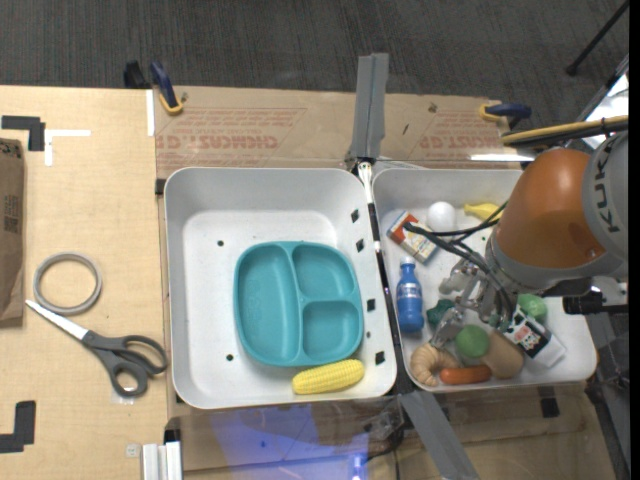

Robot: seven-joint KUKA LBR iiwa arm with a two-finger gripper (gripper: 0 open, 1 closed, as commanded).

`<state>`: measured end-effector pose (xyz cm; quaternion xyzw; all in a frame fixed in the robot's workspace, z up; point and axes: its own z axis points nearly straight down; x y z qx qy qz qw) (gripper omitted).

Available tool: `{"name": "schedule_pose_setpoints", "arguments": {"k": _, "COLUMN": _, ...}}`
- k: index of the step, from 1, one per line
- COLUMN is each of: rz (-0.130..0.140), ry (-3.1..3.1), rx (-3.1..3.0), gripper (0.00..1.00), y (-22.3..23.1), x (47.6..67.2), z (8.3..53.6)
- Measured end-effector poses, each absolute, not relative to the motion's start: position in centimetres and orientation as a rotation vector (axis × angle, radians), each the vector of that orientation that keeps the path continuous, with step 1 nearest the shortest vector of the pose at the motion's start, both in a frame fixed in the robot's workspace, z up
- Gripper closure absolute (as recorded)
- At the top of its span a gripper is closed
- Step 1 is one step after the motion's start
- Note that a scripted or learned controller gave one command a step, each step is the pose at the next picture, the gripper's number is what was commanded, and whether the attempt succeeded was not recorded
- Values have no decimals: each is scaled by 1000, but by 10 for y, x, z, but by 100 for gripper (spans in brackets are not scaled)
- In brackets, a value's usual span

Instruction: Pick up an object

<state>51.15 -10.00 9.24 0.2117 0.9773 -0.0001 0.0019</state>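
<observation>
At lower right, the metal two-finger gripper (468, 308) is lowered over a round green object (472, 343). Its open-or-clamped state cannot be told. A descent and closing are judged next.

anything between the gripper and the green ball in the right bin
Nothing visible. The gripper hangs just above and left of the green ball, which lies on top of the pile with its upper side bare.
</observation>
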Motion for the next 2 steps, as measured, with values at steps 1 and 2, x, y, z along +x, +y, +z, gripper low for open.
{"name": "schedule_pose_setpoints", "arguments": {"k": 1, "rz": 0, "ry": 3017, "rx": 872, "gripper": 0, "y": -97, "x": 490, "z": 92}}
{"name": "schedule_pose_setpoints", "arguments": {"k": 2, "rz": 1, "ry": 2988, "rx": 966, "gripper": 0, "y": -97, "x": 488, "z": 92}}
